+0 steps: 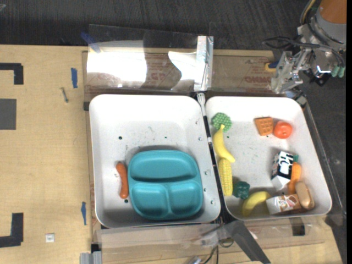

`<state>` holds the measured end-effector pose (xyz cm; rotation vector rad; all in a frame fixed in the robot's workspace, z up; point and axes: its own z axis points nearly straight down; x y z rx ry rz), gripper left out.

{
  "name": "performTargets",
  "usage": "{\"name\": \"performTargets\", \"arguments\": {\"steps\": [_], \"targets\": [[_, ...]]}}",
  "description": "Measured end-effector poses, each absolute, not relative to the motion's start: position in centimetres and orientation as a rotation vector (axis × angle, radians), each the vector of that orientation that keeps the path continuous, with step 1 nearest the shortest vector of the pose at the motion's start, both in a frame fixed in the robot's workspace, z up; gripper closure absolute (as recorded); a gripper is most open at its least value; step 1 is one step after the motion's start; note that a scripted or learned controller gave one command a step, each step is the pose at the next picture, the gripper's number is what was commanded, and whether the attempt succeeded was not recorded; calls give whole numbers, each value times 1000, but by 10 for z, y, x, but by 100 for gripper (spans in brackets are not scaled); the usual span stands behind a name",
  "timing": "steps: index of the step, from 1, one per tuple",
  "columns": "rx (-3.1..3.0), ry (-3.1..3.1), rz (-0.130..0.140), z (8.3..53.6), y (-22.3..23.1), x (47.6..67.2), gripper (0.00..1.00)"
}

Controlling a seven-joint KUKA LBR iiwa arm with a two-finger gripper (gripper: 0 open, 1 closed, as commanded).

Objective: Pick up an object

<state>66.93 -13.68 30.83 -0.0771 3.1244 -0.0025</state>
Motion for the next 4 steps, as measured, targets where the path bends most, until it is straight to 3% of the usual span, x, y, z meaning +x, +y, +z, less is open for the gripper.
{"name": "performTargets", "arguments": {"steps": [1,2,3,4], "targets": [[-54,3139,4,275,-97,668,100],[203,3127,-1,301,-112,582,100],[315,3117,0,312,-125,623,100],[614,3069,1,348,-128,651,100]]}}
